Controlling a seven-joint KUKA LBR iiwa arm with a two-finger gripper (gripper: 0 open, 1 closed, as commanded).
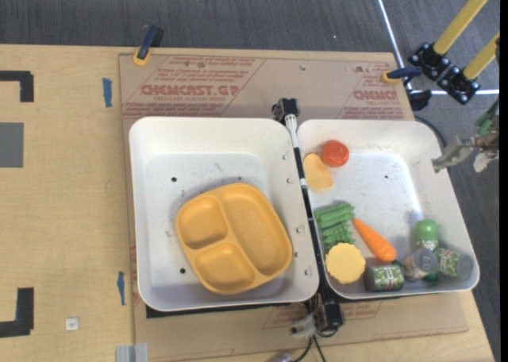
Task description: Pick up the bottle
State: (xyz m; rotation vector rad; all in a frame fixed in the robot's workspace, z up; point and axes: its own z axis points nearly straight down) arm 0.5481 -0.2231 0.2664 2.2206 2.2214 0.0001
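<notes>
The bottle (pixel 436 261), small and clear with a green label, lies on its side in the near right corner of the right bin (pixel 381 170). A green can (pixel 386 276) touches it on the left, and a green round-topped item (pixel 426 232) stands just behind it. My gripper (pixel 464 152) shows partly at the right edge of the view. It is outside the bin's far right rim, well behind the bottle and apart from it.
The right bin also holds a red tomato (pixel 335 153), a pale yellow piece (pixel 317 171), green beans (pixel 335 222), a carrot (pixel 374 240) and a yellow round item (pixel 345 263). A yellow divided plate (pixel 232 236) lies in the left bin (pixel 159 154).
</notes>
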